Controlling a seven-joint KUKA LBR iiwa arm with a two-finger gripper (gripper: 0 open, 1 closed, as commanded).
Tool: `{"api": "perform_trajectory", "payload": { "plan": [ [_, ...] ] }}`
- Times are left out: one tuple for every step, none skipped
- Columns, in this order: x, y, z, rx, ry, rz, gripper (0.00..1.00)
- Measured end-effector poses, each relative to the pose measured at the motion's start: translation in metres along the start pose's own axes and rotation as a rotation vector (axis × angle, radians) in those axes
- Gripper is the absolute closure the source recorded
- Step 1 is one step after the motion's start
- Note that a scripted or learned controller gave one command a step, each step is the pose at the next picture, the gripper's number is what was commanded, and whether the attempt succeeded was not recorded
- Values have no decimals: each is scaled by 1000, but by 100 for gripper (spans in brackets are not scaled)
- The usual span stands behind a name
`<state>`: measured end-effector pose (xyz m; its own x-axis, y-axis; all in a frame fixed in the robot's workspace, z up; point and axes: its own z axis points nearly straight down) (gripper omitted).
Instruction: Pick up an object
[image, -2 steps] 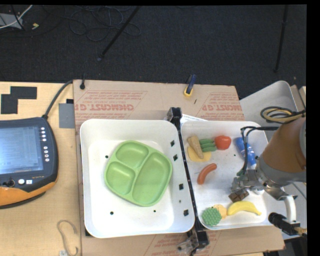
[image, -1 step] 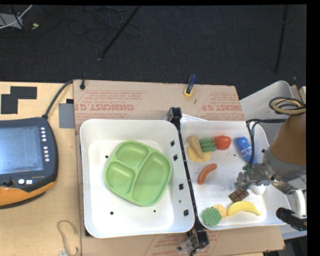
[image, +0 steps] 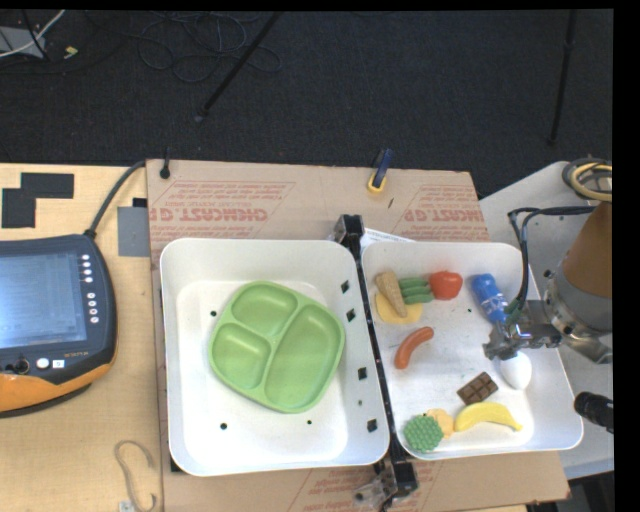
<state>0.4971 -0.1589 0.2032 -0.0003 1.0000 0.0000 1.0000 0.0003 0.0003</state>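
Observation:
The right bin (image: 452, 256) holds several toy foods. A blue bottle (image: 486, 293) lies near its right wall, with a red tomato (image: 446, 285) and a green piece (image: 417, 291) to its left. A tan corn-like piece (image: 389, 294) rests on a yellow one (image: 393, 315). A red sausage (image: 413, 346) lies mid-bin. A brown chocolate bar (image: 477, 387), a banana (image: 489, 418) and a green bumpy ball (image: 423, 433) sit at the front. My gripper (image: 505, 343) hangs low at the bin's right side, just below the bottle's near end and just above a white egg (image: 516, 373).
The left bin (image: 190, 300) holds a green divided plate (image: 277, 344). A tablet-like pendant (image: 45, 305) lies on the bench at far left. A yellow-and-blue clamp (image: 379, 173) stands on the cardboard behind the bins. Cables and the arm's body (image: 595, 270) crowd the right side.

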Motion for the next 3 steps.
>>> {"api": "perform_trajectory", "payload": {
  "plan": [
    [-1, 0, -25, 1, 0, 0, 100],
    [37, 41, -17, 2, 1, -3, 100],
    [87, 75, -15, 2, 1, -4, 100]
  ]
}}
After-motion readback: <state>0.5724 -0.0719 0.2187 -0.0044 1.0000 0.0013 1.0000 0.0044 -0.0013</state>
